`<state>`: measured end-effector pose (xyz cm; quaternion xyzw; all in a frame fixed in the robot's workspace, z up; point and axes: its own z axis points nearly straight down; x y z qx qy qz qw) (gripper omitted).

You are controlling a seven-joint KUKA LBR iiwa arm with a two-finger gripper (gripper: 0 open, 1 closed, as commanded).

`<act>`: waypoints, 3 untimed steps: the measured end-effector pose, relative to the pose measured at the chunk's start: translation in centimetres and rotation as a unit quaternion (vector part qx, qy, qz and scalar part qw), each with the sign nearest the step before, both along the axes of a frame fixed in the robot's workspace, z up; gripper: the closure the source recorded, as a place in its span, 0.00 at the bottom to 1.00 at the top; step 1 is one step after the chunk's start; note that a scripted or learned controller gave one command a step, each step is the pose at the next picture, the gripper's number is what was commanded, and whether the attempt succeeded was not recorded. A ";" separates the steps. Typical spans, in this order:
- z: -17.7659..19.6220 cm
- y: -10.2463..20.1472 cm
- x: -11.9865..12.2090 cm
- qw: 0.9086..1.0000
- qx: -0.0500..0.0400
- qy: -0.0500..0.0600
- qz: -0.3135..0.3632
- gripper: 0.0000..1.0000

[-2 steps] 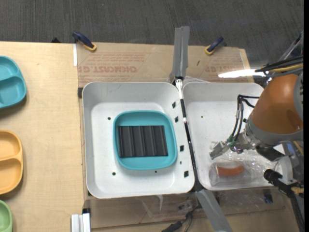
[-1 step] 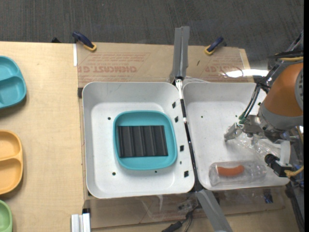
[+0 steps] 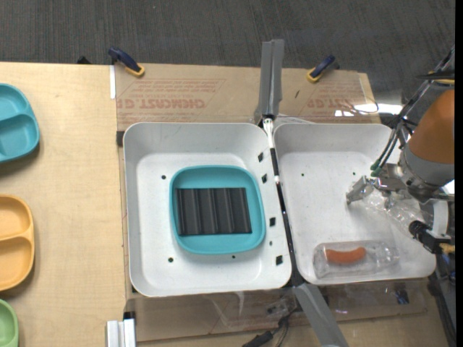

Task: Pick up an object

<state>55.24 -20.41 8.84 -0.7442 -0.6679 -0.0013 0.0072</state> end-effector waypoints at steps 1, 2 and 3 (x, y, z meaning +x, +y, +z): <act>0.0 0.2 -1.2 0.999 0.000 -0.001 -0.044 0.00; 0.1 -0.3 -7.2 1.000 0.001 -0.001 0.011 0.00; 0.0 1.3 -6.0 0.993 -0.004 -0.002 0.120 0.00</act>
